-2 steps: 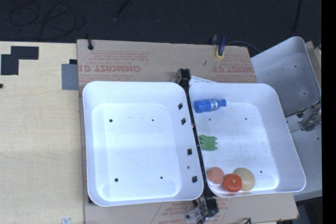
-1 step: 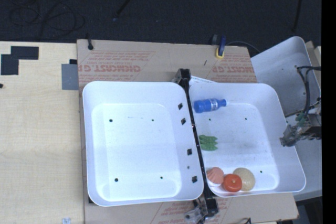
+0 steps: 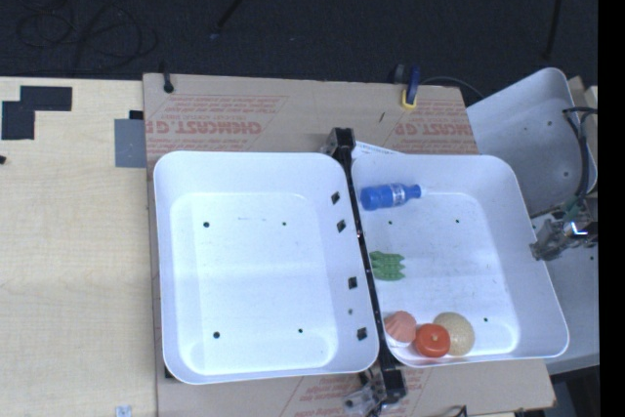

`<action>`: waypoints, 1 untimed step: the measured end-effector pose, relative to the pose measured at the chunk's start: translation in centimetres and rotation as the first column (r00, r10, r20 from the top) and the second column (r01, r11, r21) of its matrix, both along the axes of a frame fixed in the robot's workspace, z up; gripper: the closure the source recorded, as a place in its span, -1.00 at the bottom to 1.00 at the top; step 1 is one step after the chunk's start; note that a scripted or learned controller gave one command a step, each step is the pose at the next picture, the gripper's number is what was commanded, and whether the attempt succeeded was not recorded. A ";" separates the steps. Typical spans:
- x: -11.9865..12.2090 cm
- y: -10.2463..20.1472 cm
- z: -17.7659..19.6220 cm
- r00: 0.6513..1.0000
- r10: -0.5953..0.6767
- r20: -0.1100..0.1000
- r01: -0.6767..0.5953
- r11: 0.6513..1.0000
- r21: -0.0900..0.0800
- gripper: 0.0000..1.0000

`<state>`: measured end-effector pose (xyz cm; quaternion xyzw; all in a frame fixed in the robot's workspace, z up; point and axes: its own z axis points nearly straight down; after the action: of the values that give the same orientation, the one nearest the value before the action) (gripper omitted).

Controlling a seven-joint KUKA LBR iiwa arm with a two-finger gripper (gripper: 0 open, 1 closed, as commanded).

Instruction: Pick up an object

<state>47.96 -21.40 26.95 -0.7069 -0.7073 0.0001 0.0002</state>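
While the gripper [image 3: 553, 239], its state unreadable, waits at the right edge, the bottle [image 3: 390, 196] lies crosswise up-left.

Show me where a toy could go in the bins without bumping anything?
The left white bin has bare floor from wall to wall. In the right white bin, free room lies right of the blue plastic bottle and green leafy toy. The near corner is crowded: pink ball, red round lid, cream ball.
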 end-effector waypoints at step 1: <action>-0.4 0.0 2.1 1.000 0.001 0.001 -0.001 1.000 -0.001 1.00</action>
<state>47.58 -21.41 29.05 -0.7066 -0.7076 -0.0001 -0.0004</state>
